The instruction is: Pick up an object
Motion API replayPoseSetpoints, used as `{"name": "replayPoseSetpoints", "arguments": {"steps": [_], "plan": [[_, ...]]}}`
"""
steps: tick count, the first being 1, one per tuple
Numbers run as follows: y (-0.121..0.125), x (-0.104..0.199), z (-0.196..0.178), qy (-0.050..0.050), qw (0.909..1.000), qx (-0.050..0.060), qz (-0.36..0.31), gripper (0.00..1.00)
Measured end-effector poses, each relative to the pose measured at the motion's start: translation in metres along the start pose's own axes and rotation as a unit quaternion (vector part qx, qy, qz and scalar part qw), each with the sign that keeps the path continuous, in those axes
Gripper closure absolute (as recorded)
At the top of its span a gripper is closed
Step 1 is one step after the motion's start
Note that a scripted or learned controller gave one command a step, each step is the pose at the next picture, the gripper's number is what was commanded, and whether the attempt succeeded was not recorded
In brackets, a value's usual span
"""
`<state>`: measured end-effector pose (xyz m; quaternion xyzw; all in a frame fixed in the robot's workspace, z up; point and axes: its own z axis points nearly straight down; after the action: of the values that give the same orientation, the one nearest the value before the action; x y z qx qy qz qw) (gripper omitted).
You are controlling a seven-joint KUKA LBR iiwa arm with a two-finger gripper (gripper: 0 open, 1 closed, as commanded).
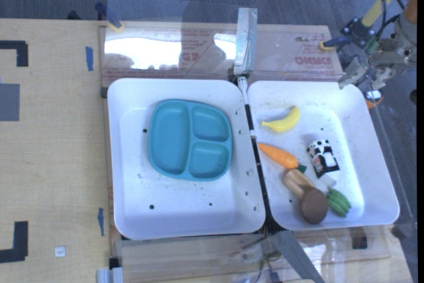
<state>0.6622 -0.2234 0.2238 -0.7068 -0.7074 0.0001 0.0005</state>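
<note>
Five light, stiff toys: take the carrot (278, 156) across its middle; you cannot tell the tool's (368, 76) state.

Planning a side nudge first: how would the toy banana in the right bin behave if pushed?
The banana looks like a small moulded toy, so probably stiff and light. Its curved shape lying flat suggests it would pivot or slide on the smooth white bin rather than roll.

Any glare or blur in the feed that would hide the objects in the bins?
Camera view: strong glare on the clear panel behind the bins; the banana, carrot and blue tray are evenly lit with soft shadows; the gripper at the right edge looks blurred.
</note>
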Motion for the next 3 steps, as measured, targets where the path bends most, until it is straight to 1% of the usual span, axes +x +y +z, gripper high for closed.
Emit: {"name": "replayPoseSetpoints", "arguments": {"steps": [1,2,3], "plan": [[-0.050,0.053,0.119,0.001,0.9995,0.005,0.032,0.00],[-0.098,0.048,0.135,-0.001,0.9997,-0.006,0.022,0.00],[-0.133,0.046,0.136,0.000,1.0000,-0.003,0.006,0.00]]}}
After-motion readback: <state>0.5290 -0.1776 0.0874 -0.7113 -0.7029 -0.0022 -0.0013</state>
